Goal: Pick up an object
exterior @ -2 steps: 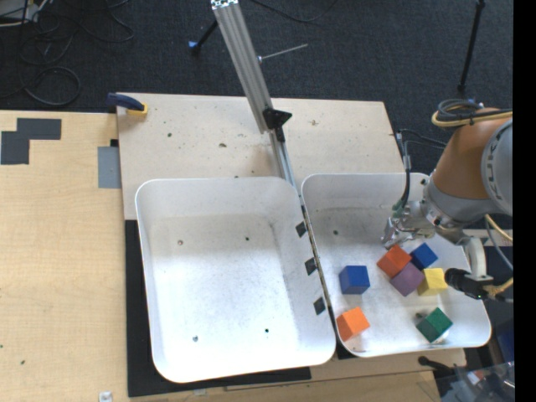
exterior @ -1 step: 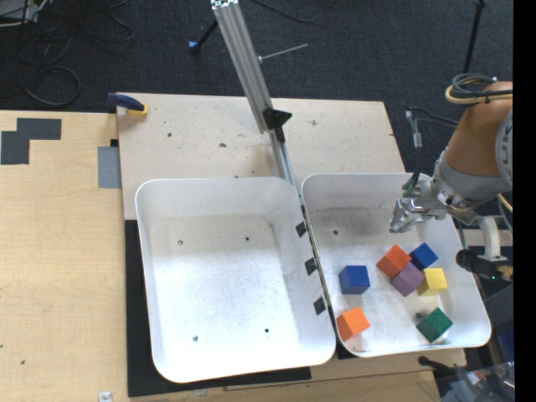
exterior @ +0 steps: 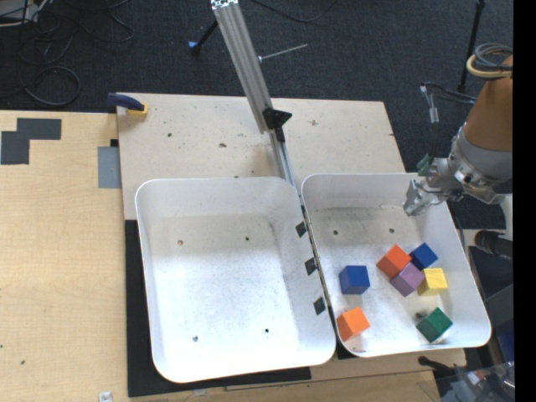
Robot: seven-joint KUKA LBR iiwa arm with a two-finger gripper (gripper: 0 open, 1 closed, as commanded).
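- White bins sat side by side: the left bin (exterior: pixel 218 291), the right bin (exterior: pixel 368 203).
- Grey gripper (exterior: pixel 416 199) hung over the right bin's far right rim; its jaw state could not be told.
- Coloured cubes lay apart from it in the right bin's near half, among them a blue cube (exterior: pixel 354 279) and a green cube (exterior: pixel 435 324).

Two bins side by side on the bench (exterior: pixel 209 141) — left bin (exterior: pixel 167 216), right bin (exterior: pixel 335 193). Seven blocks in the right bin: four (exterior: pixel 412 268) clustered at its middle, two (exterior: pixel 353 279) nr the divider — one (exterior: pixel 435 324) at front-right corner.
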